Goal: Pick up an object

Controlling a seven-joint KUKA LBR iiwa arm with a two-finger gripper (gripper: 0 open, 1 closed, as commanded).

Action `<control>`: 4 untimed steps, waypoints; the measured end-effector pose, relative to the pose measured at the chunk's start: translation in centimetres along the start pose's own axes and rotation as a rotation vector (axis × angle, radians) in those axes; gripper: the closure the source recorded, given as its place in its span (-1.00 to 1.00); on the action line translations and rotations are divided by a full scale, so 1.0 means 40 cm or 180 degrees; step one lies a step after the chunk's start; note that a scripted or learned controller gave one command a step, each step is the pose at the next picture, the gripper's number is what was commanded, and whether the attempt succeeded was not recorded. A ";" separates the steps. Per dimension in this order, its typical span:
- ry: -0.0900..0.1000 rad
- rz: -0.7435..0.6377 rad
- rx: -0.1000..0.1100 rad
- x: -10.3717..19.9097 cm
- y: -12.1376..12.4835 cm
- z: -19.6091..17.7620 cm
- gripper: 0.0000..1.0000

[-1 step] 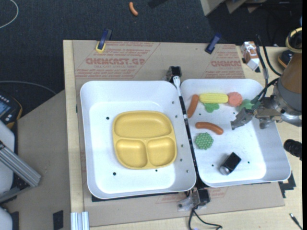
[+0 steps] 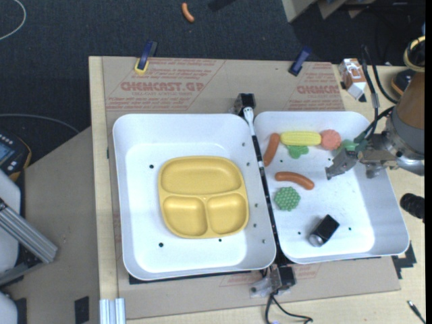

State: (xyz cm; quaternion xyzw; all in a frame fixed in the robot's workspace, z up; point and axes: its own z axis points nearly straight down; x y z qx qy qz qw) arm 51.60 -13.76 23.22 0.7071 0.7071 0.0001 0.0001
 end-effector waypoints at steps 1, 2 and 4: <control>0.0009 0.0000 0.0028 0.015 -0.014 0.154 -1.00; 0.0009 0.0003 0.0028 0.002 -0.020 0.310 -1.00; 0.0002 0.0005 0.0002 0.002 -0.020 0.343 1.00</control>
